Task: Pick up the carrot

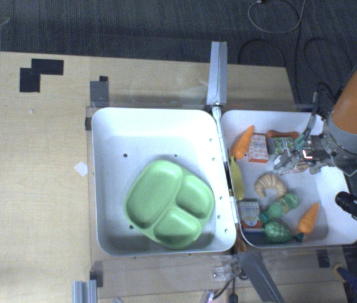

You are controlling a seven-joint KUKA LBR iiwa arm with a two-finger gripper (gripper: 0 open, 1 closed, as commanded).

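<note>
Two orange carrots lie in the right bin (349,197). One carrot (242,142) rests tilted at the bin's upper left, against the wall next to a small printed box (258,149). The other carrot (309,217) lies near the lower right, beside green vegetables. My gripper (290,161) hangs over the upper middle of this bin, above a croissant (270,184) and just below a green-labelled packet (284,144). It sits roughly 75 pixels right of the upper carrot and touches neither carrot. Nothing shows as held.
The left bin (108,137) holds a green divided plate (169,202). In the right bin lie a yellow item (235,174) by the left wall, a small carton (250,212) and green vegetables (279,216). A metal divider bar (217,74) stands between the bins.
</note>
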